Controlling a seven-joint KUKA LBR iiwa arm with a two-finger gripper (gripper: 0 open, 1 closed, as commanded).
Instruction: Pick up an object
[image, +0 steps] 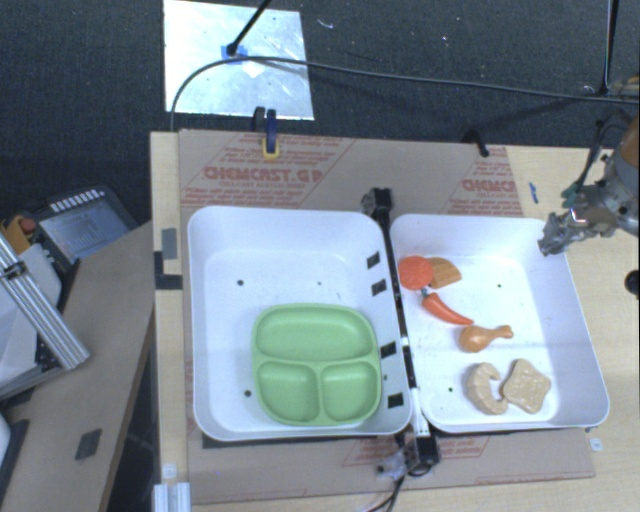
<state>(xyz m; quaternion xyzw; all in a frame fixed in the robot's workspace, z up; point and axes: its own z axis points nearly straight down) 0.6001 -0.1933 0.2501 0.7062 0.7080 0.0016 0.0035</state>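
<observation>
Two shallow white plastic bins (215, 250) hold one green three-compartment plastic tray (316, 362) and six plastic toy foods (447, 311), all six in the right bin.

Robotics lab, cardboard-covered bench (330, 165), two white bins (290, 235), loose cables (420, 85), aluminium rail (40, 310)

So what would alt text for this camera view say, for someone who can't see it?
A robot gripper hangs over the far right edge of the right bin, which holds toy food. The left bin holds a green divided plate.
</observation>
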